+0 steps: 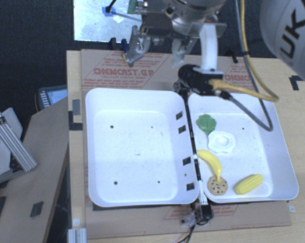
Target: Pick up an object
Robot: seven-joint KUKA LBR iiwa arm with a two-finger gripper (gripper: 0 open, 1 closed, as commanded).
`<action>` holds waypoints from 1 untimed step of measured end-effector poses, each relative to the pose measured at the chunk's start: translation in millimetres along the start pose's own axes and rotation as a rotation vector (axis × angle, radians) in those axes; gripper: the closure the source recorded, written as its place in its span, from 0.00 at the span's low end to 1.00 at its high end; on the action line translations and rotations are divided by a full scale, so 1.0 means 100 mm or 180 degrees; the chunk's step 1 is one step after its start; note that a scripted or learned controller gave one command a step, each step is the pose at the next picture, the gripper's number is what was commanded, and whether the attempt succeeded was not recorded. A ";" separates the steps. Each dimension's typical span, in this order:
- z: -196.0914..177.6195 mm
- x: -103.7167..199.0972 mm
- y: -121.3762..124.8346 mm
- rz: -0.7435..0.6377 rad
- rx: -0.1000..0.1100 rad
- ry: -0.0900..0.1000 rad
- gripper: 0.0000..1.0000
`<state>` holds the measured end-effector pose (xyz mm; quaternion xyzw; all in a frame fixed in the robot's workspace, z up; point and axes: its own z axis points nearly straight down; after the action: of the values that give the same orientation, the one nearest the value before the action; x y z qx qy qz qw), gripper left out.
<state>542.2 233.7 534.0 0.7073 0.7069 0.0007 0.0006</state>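
Observation:
In the right bin lie a green leaf, a white fried egg, a yellow banana, a round brown cookie and a yellow corn cob. My gripper hangs high above the back edge of the left bin, over the cardboard behind it. Its two fingers stand wide apart, open, with nothing between them. It is well away from all the objects.
A yellow cable and a grey hose run from the wrist across the right bin's back corner. A black fitting sits where the bins meet at the back. A metal frame stands at the left.

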 end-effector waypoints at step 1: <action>-0.01 0.01 -0.02 -0.0006 0.0001 0.0002 0.00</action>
<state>540.5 234.3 534.8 0.7067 0.7075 0.0008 0.0003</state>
